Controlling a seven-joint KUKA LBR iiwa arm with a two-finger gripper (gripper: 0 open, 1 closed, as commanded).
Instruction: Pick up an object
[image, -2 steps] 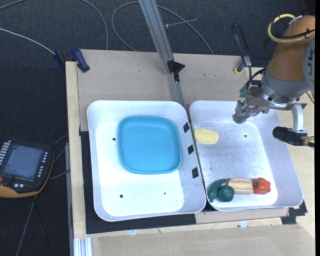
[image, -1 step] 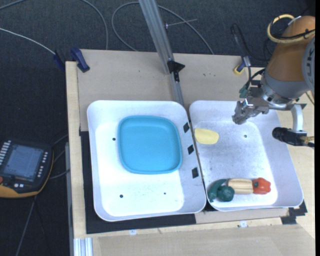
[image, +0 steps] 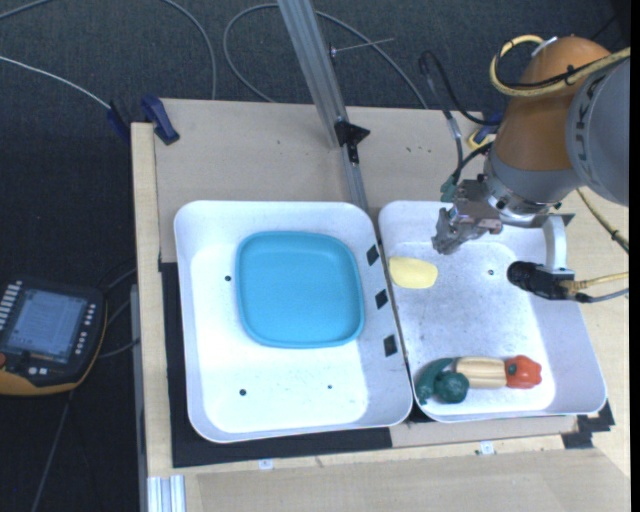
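Observation:
A pale yellow lemon-like object (image: 412, 272) lies at the left side of the right bin (image: 500, 330). Along that bin's front wall lie a dark green round thing (image: 443, 384), a tan stick (image: 482, 372) and a red piece (image: 523, 372), all in a row and touching. My gripper (image: 447, 238) hangs over the back of the right bin, just up and to the right of the yellow object, with nothing seen between its fingers.
The left bin (image: 290, 400) holds a square turquoise plate (image: 299, 288). A metal pole (image: 325, 80) slants up from between the bins at the back. A handheld pendant (image: 45, 330) lies off the bench to the left.

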